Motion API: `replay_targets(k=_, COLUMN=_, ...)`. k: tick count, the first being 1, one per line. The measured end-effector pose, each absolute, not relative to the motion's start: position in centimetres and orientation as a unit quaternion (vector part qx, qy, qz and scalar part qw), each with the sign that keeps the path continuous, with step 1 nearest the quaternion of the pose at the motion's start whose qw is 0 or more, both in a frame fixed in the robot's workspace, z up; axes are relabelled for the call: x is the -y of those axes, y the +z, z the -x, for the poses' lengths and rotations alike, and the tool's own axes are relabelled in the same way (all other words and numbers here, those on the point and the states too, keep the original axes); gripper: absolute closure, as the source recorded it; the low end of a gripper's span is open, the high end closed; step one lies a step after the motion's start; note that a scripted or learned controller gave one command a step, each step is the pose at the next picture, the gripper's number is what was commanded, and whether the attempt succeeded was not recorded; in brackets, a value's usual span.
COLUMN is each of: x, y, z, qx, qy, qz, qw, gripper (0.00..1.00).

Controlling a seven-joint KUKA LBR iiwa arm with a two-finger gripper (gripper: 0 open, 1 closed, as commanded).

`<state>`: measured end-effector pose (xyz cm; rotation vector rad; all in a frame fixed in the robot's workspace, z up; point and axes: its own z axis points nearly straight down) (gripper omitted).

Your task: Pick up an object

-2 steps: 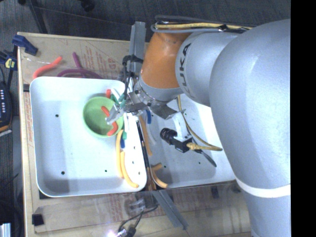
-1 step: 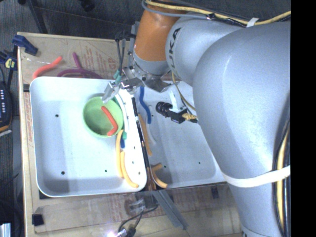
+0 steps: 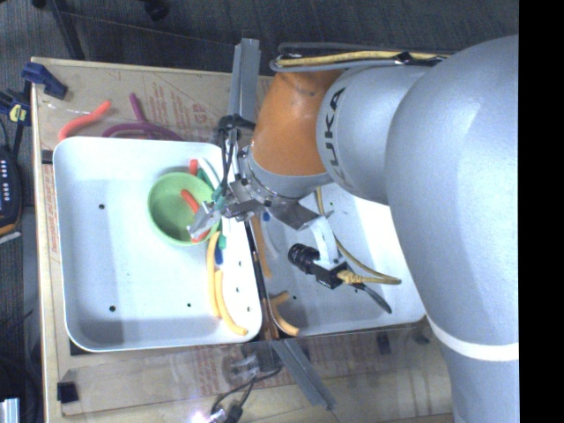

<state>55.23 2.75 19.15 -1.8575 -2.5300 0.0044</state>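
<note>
The bulky grey arm with its orange band (image 3: 291, 130) is seen reaching from the right over the shallow white plastic bin (image 3: 106, 315) at the frame's left. The round green plastic bowl (image 3: 176, 208) lies in that bin's upper right, resting on the floor and not yet lifted. The metal two-finger gripper (image 3: 204, 223) is placed at the bowl's right rim; whether its jaws are clenched or released cannot be told.

Two white bins (image 3: 115, 263), one green bowl (image 3: 172, 208)

One fixed camera looks steeply down over both shallow white plastic bins (image 3: 88, 263); the right one seems largely hidden.
</note>
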Motion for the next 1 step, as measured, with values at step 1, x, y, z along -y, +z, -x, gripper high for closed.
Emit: replay_targets(k=1, x=-3.58, y=19.13, z=-58.31, qx=0.816, qy=0.0008, qz=0.579, qw=0.001, gripper=0.0)
